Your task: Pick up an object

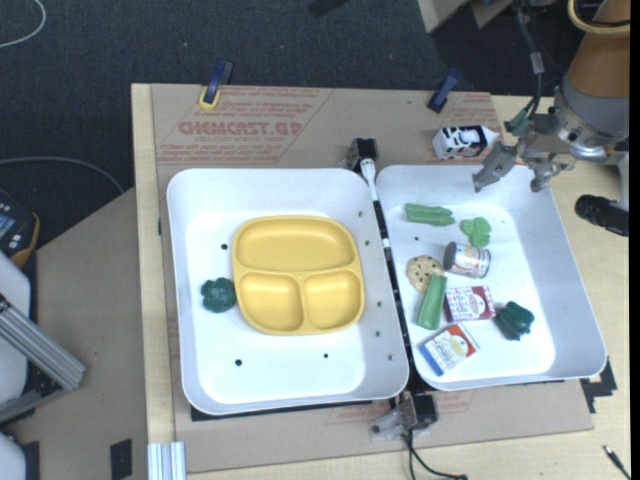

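My gripper (520,173) hangs over the far edge of the right bin (570,298), open, with nothing between its fingers. Below it in that bin lie a green bean pod (428,213), a small green leafy piece (477,231), a small can on its side (466,260), a cookie (421,270), a green cucumber (432,300), a red packet (468,303), a dark green broccoli piece (514,319) and a small carton (449,348). The nearest of them, the leafy piece, is well below and left of the fingers.
The left bin (190,268) holds a yellow divided plate (297,273) and a dark green toy (218,294) beside it. A black-and-white cow toy (463,141) sits on the bench behind the right bin. Clamps (212,85) hold the cardboard's far edge.
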### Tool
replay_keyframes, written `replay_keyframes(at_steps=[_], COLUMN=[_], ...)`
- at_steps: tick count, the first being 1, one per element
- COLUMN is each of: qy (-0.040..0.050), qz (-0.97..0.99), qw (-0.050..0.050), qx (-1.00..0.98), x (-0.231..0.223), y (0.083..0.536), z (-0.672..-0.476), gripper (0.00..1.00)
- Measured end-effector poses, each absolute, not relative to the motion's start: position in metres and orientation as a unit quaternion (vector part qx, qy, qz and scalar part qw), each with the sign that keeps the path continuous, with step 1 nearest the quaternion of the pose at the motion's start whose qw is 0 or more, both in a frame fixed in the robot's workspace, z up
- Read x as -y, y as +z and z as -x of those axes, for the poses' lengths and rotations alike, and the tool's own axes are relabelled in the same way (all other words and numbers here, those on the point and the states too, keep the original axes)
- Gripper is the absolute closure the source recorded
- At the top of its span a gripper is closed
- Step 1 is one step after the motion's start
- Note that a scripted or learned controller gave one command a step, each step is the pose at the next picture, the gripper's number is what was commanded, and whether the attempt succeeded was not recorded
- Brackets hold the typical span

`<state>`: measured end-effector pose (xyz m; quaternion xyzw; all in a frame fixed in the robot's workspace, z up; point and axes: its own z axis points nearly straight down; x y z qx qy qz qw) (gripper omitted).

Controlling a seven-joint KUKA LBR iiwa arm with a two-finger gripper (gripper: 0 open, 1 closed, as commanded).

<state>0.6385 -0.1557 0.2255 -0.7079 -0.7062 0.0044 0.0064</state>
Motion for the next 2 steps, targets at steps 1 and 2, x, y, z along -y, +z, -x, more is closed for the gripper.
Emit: replay_keyframes(at_steps=[1, 2], qy=[0.0003, 0.002], qz=[0.707, 0.707], qw=[0.0, 0.003], qx=[0.707, 0.707], x=[0.155, 0.157], y=[0.234, 0.17], z=[-0.641, -0.641], gripper=[0.0, 0.0])
